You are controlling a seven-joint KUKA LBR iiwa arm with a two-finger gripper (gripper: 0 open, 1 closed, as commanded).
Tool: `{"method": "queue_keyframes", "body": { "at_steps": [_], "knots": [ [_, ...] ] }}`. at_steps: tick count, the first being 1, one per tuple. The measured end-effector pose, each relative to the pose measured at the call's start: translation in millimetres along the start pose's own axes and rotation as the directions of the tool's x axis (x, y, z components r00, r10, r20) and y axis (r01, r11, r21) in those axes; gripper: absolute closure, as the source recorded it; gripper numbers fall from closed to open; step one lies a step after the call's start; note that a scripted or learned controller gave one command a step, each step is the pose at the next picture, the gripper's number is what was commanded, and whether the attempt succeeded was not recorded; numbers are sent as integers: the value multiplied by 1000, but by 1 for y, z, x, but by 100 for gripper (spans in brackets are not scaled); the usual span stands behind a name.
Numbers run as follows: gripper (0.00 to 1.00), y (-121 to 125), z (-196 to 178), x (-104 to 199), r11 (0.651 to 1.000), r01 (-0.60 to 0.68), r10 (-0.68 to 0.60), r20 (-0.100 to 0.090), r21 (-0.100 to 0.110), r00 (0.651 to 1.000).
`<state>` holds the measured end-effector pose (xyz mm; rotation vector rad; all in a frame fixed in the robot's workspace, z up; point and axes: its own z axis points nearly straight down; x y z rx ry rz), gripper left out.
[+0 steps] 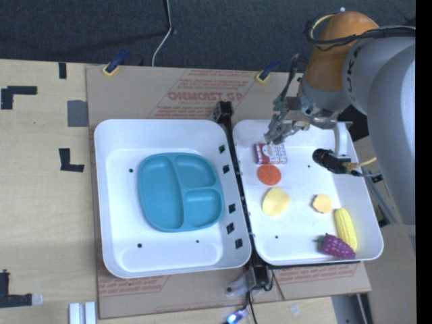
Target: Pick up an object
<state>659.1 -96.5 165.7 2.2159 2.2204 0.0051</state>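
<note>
**Robot Arm Reaching Into the Right Bin**

The grey arm with the orange band (337,46) is coming in from the right and leaning over the right bin (358,211). Its gripper (277,135) is hanging just above a small red and white packet (271,154) near the back left corner of that bin. I cannot tell if it is touching the packet, and I cannot tell how the gripper is set.

Other toys are lying in the same bin. A round orange-red piece (269,175) is sitting just in front of the packet. A pale yellow lump (275,202) is sitting in front of that. A small yellow-orange piece (322,204) is lying to the right. A corn cob (345,227) and a purple bunch (336,246) are lying side by side near the front right corner.

The left bin (115,154) is holding a blue plate with three sections (181,191). Both bins are sitting on a sheet of brown cardboard (189,93).
</note>
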Motion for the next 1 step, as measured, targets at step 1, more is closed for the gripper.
{"method": "queue_keyframes", "body": {
  "at_steps": [1],
  "knots": [
    [100,9,-48,5,1000,0,0,-1,1,1000]
  ]
}}
